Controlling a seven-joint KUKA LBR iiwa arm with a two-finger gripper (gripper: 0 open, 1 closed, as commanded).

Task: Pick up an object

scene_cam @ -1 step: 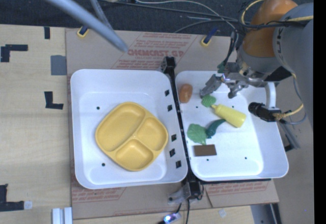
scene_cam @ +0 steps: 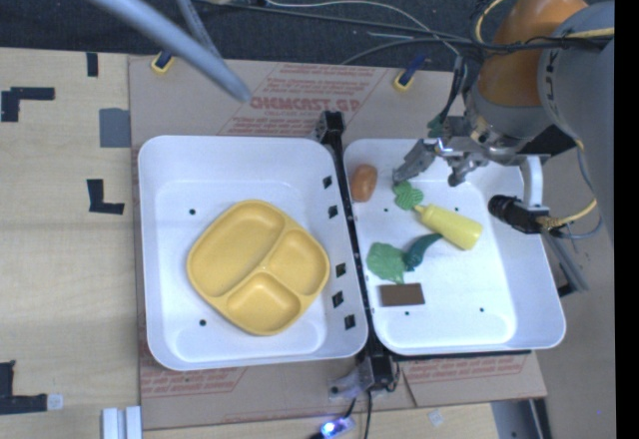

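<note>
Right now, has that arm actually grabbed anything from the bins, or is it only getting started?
Nothing looks picked up. The gripper hangs open over the right bin with nothing between its fingers. In hand: it sits just above the yellow bottle-shaped toy and a small green piece. Left: closing on one item and lifting it. The orange ball, green broccoli toy and brown block lie in that bin; the yellow divided plate rests in the left bin.

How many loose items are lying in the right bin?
4: an orange piece by the left wall, a yellow piece with a green tip mid-bin, a green piece below it, a brown block lowest.
</note>
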